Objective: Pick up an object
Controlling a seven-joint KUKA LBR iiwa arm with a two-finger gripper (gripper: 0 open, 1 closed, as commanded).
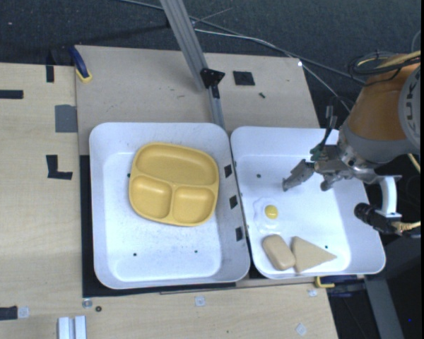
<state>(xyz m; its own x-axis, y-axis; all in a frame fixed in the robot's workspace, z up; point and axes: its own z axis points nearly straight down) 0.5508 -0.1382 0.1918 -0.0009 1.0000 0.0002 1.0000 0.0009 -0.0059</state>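
The gripper (312, 183) hangs over the right bin (307, 141) with its two fingers spread apart and nothing between them. Nearer in that bin, just below the claw, lies a fried egg (270, 212), and at the near edge sit a bread roll (277, 252) and a tan wedge (311, 253) side by side, touching. The left bin (113, 140) holds a yellow divided plate (174, 183).
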